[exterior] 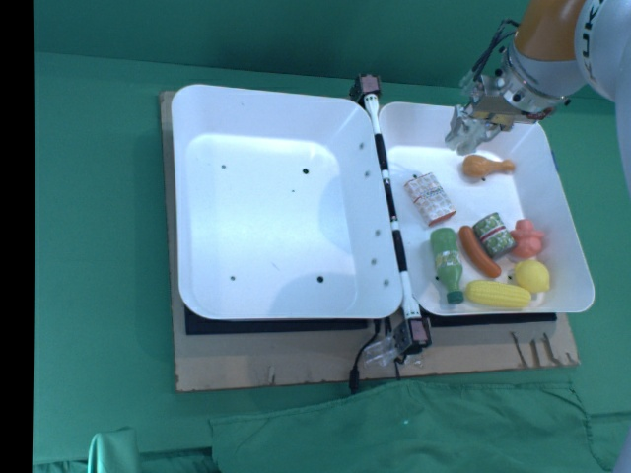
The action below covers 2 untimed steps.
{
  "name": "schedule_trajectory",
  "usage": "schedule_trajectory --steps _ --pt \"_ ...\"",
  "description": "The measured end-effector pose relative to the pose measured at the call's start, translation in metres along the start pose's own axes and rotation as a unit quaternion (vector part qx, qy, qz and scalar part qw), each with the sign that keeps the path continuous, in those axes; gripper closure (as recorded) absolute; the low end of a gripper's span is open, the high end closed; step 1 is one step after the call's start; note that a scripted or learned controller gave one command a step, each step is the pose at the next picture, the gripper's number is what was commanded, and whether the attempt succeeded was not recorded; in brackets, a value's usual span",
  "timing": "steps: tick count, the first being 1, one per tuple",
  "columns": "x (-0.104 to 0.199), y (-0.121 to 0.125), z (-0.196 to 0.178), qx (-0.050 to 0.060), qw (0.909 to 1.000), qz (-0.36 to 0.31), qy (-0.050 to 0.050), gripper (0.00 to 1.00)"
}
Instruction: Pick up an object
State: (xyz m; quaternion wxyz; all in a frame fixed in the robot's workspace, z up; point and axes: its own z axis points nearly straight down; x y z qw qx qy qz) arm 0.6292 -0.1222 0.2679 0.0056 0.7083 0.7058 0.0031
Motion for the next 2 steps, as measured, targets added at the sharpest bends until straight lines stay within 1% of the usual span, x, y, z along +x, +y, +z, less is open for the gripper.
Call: schedule_trajectory --steps 1,2 --pt "-0.006 0.005 -0.048 0.001 1.0000 -0.001 0.000 1.00" --pt "-0.013 0.013 -0.112 -0.001 1.0000 -0.001 0.000 1.00"
